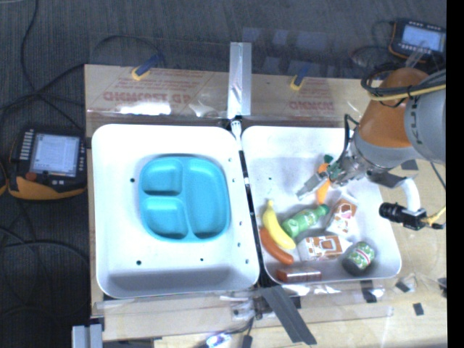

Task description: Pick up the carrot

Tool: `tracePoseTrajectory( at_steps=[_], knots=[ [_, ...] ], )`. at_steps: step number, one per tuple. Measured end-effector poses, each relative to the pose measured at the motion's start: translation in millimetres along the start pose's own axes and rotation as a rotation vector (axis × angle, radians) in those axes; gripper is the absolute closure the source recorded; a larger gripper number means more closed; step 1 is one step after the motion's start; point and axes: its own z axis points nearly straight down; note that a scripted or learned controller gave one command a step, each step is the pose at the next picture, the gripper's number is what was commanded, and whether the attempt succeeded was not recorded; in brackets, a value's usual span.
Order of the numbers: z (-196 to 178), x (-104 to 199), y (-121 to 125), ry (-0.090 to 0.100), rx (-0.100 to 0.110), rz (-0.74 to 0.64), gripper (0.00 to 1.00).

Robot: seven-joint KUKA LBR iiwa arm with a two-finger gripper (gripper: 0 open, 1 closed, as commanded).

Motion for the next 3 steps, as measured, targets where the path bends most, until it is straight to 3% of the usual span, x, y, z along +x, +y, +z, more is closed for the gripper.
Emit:
tracePoseTrajectory(
  at_steps=[1,2,3],
  knots=[
    [-5.4,0.8,0.4,0.004,0.002,0.0,1.0],
    [-106.9,-7.1,23.7,-0.005,0.002,0.191,1.0],
    [-106.7,-7.3,23.4,-0.005,0.003,0.191,0.0]
  ],
)
